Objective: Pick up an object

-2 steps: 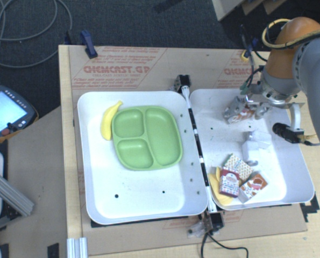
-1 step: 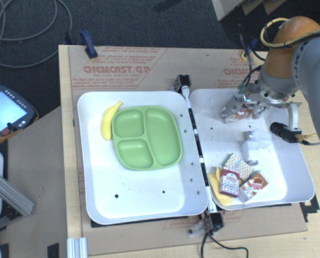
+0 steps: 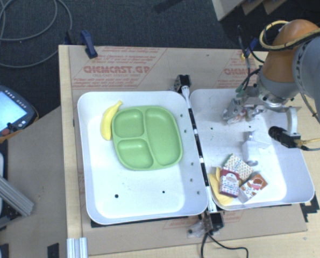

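Camera view puts the packets [image 3: 237, 179] heaped at the right bin's [image 3: 297, 190] near end, touching one another. Farther back a grey piece [image 3: 250, 150] lies alone; I'd go for that, straight down. Beyond it the gripper [image 3: 239, 112] hovers low, nothing visibly between its fingers; spread I cannot tell.

Two bins side by side on tabletop [image 3: 73, 208]. Left bin [image 3: 103, 198]: divided tray [image 3: 147, 137] in its upper middle; banana [image 3: 108, 120] touching tray's left edge, near bin's far-left corner. Right bin [image 3: 297, 190]: pile of small cartons [image 3: 240, 183] near front-left corner, resting partly on flat item [image 3: 220, 193] against bin's left wall; small block [image 3: 251, 150] just behind pile. Hand [image 3: 236, 112] over right bin's far part, arm [image 3: 289, 58] entering from right.
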`<action>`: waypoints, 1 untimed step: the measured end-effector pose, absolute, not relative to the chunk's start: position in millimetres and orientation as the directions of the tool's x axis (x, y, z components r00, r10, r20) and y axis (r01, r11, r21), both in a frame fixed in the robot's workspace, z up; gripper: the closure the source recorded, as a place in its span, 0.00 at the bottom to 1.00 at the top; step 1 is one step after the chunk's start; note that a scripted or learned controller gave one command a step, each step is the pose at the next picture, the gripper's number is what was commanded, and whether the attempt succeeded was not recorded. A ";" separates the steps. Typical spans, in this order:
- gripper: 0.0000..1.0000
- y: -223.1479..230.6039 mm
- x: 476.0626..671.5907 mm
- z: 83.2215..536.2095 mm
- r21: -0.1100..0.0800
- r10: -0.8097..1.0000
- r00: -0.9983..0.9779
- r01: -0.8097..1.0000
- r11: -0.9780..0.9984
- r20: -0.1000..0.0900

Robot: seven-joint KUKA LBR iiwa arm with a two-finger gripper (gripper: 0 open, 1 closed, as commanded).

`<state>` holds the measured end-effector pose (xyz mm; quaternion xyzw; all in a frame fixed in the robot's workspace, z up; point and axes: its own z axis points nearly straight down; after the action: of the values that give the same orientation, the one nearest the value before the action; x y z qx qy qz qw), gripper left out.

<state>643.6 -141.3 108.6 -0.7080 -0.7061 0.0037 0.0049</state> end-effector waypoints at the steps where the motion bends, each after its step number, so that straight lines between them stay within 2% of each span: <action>1: 1.00 -128.9 609.3 126.3 -0.002 1.000 0.001 1.000 -0.001 0.001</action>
<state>609.3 -128.9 126.3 -0.7073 -0.7069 0.0005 0.0010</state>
